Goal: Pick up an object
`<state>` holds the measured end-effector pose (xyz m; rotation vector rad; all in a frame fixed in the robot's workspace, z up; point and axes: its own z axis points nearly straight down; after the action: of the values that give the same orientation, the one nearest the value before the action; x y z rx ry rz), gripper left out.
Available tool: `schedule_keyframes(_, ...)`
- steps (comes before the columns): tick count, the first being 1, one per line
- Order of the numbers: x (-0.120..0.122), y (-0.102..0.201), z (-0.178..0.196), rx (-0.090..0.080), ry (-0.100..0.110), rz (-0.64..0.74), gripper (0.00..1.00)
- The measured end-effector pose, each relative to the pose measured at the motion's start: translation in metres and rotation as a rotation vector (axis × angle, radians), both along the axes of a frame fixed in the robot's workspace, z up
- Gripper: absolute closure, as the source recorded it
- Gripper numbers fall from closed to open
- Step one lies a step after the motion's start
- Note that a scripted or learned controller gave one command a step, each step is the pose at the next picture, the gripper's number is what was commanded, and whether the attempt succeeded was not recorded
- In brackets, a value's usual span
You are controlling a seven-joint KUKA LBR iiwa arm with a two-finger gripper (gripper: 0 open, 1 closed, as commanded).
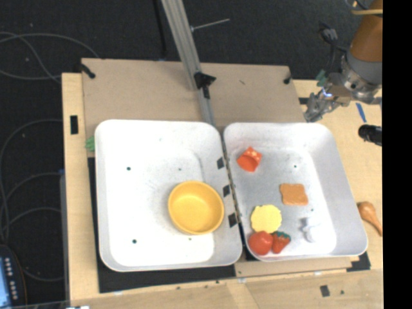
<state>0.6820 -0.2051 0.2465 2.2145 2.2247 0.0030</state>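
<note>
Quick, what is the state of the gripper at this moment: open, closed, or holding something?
Gripper: cannot be told; it hangs above the right bin's far corner, with no object seen in it.

A tan wooden bench (161, 95) stands on dark carpeted floor (77, 18), where thin cables (26, 50) loop at the left. A grey metal post (183, 40) rises slantwise from the bench's far side.
</note>
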Motion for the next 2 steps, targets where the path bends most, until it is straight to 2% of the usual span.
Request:
schedule_keyframes(1, 0.001, 0.0, 0.02, 0.001, -0.001, 0.003, 1.0)
schedule_keyframes(2, -0.002, 0.051, 0.008, -0.001, 0.001, -0.002, 1.0)
